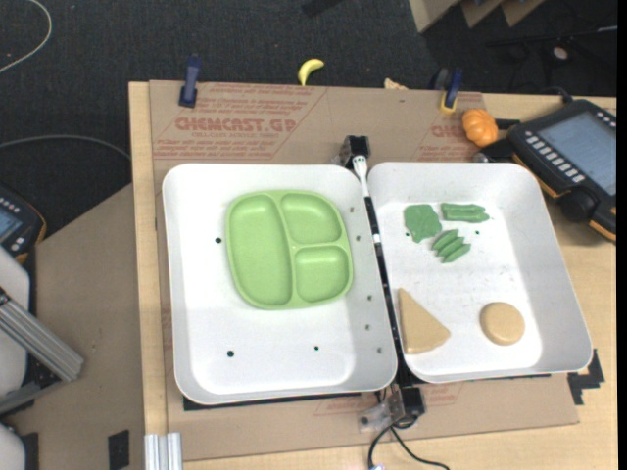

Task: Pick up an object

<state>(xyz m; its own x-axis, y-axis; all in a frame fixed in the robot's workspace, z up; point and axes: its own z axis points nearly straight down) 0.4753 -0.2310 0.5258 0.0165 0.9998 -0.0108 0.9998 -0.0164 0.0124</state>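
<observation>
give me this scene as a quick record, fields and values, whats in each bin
left bin: green plate with three compartments, lying flat
right bin: three green food pieces near the far side; tan wedge at the near left; round tan piece at the near right
bench: brown board under both bins, blue clamp at its far edge
beyond the board: banana; orange

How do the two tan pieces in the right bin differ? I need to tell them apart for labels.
The tan wedge is triangular with a pointed tip; the tan disc is round. The wedge lies by the bin's left wall, the disc further right. Both are flat, tan and near the front edge.
</observation>
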